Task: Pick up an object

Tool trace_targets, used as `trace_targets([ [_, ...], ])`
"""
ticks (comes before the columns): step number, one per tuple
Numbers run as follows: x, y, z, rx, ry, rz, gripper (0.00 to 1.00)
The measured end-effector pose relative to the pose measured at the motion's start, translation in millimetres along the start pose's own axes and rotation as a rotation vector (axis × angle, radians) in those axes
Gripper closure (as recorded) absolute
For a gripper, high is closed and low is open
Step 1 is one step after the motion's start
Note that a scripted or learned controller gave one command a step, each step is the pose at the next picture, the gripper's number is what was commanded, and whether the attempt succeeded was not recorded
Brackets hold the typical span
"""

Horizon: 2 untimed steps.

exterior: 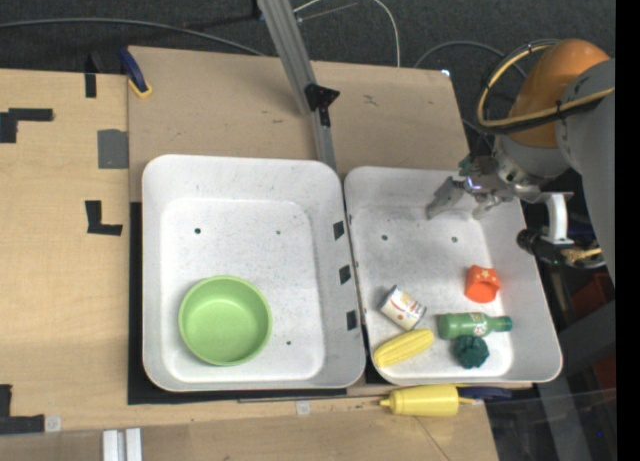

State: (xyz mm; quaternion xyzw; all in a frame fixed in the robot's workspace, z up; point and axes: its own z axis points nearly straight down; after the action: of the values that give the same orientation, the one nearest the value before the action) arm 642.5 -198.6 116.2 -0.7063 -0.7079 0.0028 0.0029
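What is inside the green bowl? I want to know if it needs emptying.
Nothing shows inside the green bowl; its whole inner surface is in plain sight, nothing covered.

This is a robotics lab rather than a home or shop. A plain wooden tabletop [250, 99] marked with strips of black tape [98, 217] carries two shallow white bins [160, 279] side by side. A grey and orange robot arm [560, 99] reaches in from the right, loose cables [350, 4] trail across the dark floor, and a slanted metal pole [285, 29] stands behind the bins.
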Motion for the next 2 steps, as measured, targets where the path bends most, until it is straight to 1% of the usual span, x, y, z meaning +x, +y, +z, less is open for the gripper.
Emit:
trace_targets([
  [1,1.1,-0.2,29.5,-0.005,-0.002,-0.001,0.0],
  [2,1.6,0.5,17.7,-0.006,-0.003,-0.002,1.0],
])
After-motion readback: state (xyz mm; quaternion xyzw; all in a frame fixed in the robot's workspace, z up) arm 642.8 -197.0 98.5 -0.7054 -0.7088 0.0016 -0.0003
